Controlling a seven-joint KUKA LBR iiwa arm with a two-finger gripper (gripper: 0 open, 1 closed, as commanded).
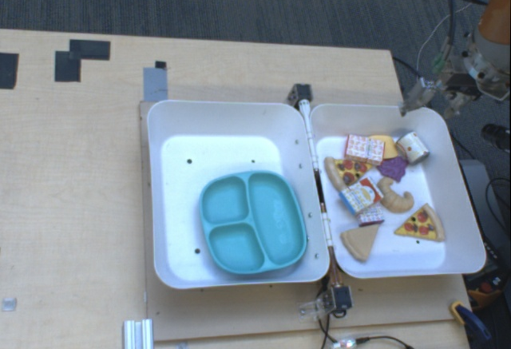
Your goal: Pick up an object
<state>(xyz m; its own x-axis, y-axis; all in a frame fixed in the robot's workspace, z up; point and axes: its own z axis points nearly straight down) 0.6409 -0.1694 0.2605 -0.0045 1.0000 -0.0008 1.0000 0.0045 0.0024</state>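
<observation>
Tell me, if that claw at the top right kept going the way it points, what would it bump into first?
Probably the right bin's far rim: the gripper hangs just above that corner, seemingly pointing down. Slightly further in, the small silver can would be next. Depth is hard to judge from this single view.

Arm at the upper right edge, orange band showing; claw (435, 96) hanging low, fingers apart, nothing between.

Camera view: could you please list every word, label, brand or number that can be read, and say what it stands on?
No text can be read in the camera view.
Small red-and-white patterned box: print too blurred to read.
Small blue-and-white carton: printed face, too small to read.
Silver can: no legible label.
Turquoise three-compartment plastic tray: faint embossed marks, unreadable.
</observation>
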